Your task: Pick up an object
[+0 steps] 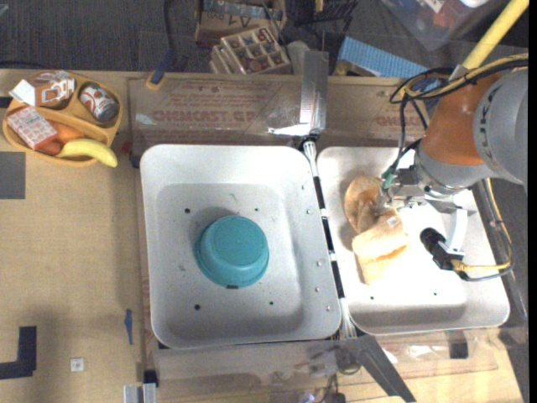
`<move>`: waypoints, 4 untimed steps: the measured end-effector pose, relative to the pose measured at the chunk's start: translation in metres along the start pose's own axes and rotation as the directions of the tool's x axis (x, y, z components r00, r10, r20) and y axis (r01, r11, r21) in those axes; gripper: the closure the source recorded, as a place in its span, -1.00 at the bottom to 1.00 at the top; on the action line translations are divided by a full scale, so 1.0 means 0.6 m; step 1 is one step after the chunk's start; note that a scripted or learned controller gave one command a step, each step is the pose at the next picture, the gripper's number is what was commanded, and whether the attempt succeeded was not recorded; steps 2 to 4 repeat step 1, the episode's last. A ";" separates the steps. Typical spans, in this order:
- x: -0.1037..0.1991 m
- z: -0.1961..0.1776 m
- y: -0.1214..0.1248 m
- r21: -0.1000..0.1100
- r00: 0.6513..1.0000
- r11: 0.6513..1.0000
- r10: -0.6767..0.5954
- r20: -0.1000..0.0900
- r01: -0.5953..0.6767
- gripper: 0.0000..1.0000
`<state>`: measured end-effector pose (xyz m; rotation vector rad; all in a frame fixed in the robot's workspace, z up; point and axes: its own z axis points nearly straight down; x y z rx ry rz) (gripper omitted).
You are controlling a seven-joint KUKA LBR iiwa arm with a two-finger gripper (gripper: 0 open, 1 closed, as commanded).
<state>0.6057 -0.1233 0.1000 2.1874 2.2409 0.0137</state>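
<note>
Bench [75,292]: carries two white bins; landmark is the right bin [482,313].
Left bin [159,183]: beside the landmark, holds a teal bowl [233,251], upside down.
Arm [478,128]: over the landmark's upper part.
Tan block [379,250]: inside the landmark, left half, touching a pale crumpled piece [363,198] above it.
End effector [394,193]: low at the block's upper edge; finger state cannot tell.
Risk: the two touching pieces may shift together, or an edge-on contact may tip the block and come away empty.
</note>
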 end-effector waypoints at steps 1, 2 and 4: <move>0.054 -0.140 0.059 0.012 0.992 0.992 -0.129 -0.002 0.129 1.00; 0.054 -0.140 0.059 0.012 0.992 0.992 -0.129 -0.002 0.129 1.00; 0.054 -0.140 0.059 0.012 0.992 0.992 -0.129 -0.002 0.129 1.00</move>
